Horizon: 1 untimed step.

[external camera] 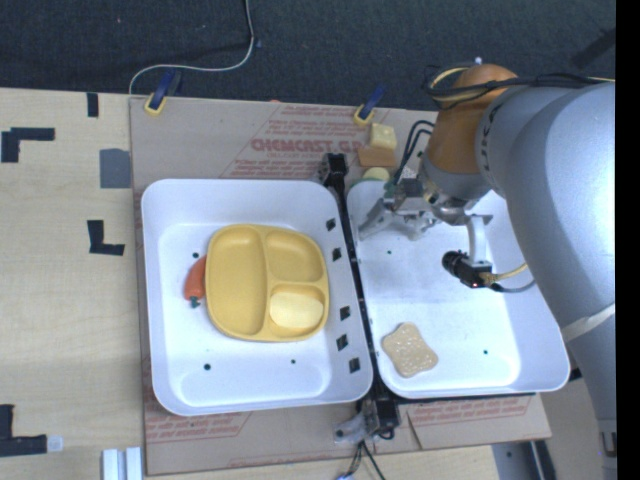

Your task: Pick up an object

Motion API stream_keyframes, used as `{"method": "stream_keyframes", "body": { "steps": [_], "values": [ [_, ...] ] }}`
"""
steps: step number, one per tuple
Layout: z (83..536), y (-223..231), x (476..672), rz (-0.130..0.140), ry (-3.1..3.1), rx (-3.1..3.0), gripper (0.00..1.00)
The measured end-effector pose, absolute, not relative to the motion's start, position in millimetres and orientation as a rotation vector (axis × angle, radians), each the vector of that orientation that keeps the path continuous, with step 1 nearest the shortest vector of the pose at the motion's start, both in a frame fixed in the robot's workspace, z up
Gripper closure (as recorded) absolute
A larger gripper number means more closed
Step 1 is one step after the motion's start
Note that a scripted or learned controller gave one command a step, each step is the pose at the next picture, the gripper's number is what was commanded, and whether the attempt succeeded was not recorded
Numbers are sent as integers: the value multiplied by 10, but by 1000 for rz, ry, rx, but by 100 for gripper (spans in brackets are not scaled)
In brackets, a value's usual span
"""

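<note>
The grey arm with its orange band reaches in from the right over the far edge of the right shallow white bin, and its gripper hangs low near that bin's far-left corner, close to the divider between the bins; whether it is spread or closed, I cannot tell. A beige, speckled, roughly square flat piece lies near the front of the right bin, well apart from the gripper. In the left white bin sits a yellow plastic divided plate holding a pale yellow rounded object, with an orange-red item tucked against the plate's left edge. A tan block rests on the cardboard beyond the bins.
</note>
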State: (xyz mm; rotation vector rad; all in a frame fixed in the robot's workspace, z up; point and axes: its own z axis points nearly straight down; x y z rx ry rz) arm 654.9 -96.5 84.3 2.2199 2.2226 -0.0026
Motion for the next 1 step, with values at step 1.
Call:
{"method": "stream_keyframes", "body": {
  "steps": [1],
  "values": [
    [840,-955,6662,-11,2226,2221,0]
  ]
}}
